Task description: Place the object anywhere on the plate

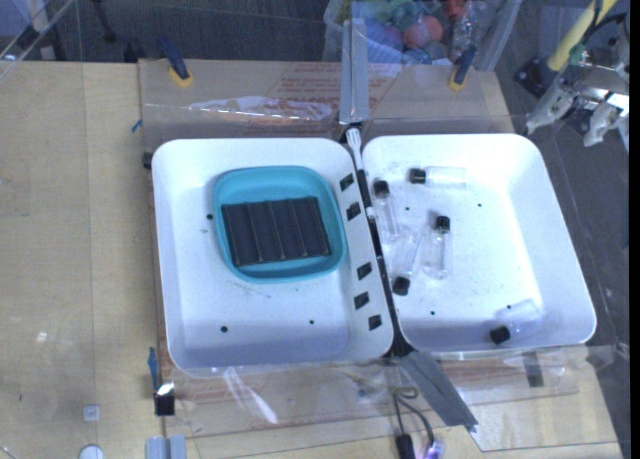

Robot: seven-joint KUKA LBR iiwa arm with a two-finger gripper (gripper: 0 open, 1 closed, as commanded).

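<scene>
Vials (437, 237) lay in the right bin (540, 247), well left of the end effector (590, 112), whose state was unclear; plate (275, 185) farther left.

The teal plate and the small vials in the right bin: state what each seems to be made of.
Teal plate: looks like moulded plastic with a smooth, slightly glossy finish, judging by its even colour and rounded rim; the dark ribbed insert looks matte, perhaps rubber or plastic. Vials: clear bodies, glass or clear plastic, since the white bin shows through them; the black caps look like plastic.
</scene>
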